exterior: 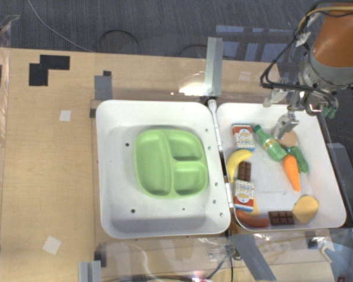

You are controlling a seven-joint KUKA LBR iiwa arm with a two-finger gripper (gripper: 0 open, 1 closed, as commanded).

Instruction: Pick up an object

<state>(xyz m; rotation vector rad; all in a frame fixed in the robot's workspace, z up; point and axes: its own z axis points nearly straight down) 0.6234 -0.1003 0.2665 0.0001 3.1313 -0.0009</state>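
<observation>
The right bin [335, 216] holds several toy foods. A green bottle [269, 144] lies near its middle, with a red and white carton [243, 137] to its left and a tan piece [289, 138] to its right. An orange carrot [291, 172] with a green top lies below them. My gripper [287, 124] hangs over the bin's upper part, just above the tan piece and the bottle's cap end. Nothing is visibly held in it.
A banana [236, 161], a chocolate bar [245, 170], a second carton [244, 194], a sausage [253, 220], a brown block [280, 218] and a yellow lump [306, 208] lie along the bin's left and front. The left bin [115, 216] holds a green divided plate [169, 162].
</observation>
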